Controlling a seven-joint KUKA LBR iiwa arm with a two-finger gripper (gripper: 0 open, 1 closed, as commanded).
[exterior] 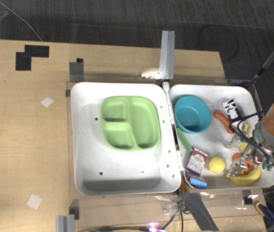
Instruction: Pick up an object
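jaws (243,164): your arm's down in the right bin (209,92), can't tell open or shut
banana (247,177): right under them
lemon (217,165): just left
blue bowl (192,113): further up-left

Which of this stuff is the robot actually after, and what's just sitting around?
For the job: claw, low in the right bin, over the banana; yellow ball; blue bowl; small carton.

Lying about: green divided tray; left bin.

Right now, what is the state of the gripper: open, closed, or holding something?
Gripper: cannot be told; it sits low in the right bin over the banana.
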